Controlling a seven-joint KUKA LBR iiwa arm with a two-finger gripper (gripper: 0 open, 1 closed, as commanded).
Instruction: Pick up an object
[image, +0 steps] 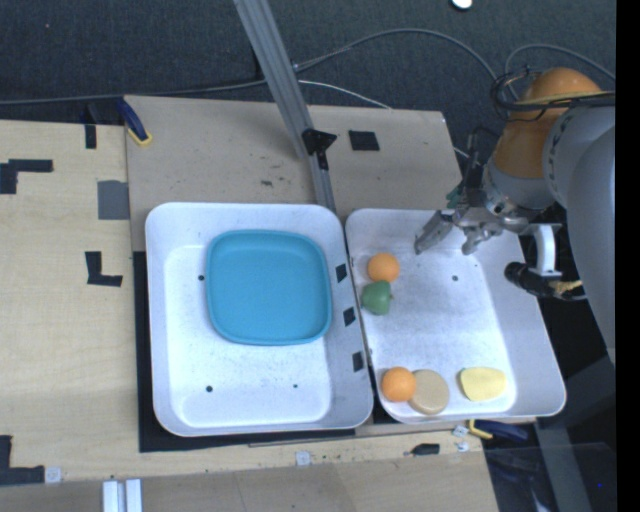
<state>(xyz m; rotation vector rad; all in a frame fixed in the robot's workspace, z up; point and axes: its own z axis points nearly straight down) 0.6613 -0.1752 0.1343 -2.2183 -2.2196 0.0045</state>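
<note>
The wooden bench fills the left and centre of the frame, and two white bins sit on it side by side. The left bin holds a large blue plate lying flat near its upper middle. The right bin holds five small things. The grey arm enters from the right edge, with its orange band at the upper right of the frame.

The gripper hangs over the upper part of the right bin with its fingers spread apart and nothing between them. An orange ball lies to the lower left of the fingertips, near but apart from them, against the bin's left wall. A green ball touches it just below. Along the bin's lower edge, well apart from the gripper, lie a second orange ball, a tan round piece touching it, and a yellow piece to the right.
</note>
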